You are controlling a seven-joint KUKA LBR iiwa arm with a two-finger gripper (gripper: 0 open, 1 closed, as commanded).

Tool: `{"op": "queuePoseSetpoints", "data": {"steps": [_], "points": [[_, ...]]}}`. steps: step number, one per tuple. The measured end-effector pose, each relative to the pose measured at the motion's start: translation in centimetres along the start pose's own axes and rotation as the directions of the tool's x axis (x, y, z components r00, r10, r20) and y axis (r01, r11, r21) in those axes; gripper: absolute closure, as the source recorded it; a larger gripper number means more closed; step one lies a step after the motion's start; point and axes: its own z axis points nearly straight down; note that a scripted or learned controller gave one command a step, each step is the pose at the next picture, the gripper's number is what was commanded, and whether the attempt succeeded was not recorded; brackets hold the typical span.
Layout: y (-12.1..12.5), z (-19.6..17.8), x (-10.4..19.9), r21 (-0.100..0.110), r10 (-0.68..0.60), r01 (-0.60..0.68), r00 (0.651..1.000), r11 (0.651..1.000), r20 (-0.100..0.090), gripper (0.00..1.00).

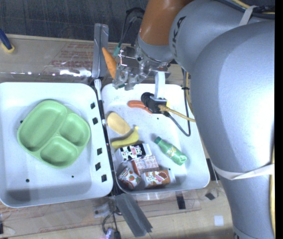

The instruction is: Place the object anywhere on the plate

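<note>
1. The claw hangs over the far end of the right bin, close by the divider; whether it is spread or pressed together cannot be told, nor whether it grips anything.
2. Dark lettering on the grey arm above the claw is partly hidden; the printed packets are too small to read.
3. The orange carrot sits tilted, just view-left of the claw; its lower end is close against the claw; contact cannot be told.
4. The green plate lies in the left bin, well apart from the claw, below and view-left.
5. Below the claw lie a banana and a green bottle; the packets are farthest.
</note>
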Motion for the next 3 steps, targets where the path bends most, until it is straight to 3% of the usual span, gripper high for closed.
{"op": "queuePoseSetpoints", "data": {"steps": [1,2,3], "points": [[-10.6,-3.0,4.7,-0.003,-0.008,0.008,1.000,1.000,0.000,1.00],[-5.3,4.8,1.9,-0.001,-0.023,0.023,1.000,1.000,0.001,1.00],[-12.9,-0.6,5.6,-0.004,-0.073,0.073,0.997,0.997,0.000,1.00]]}}
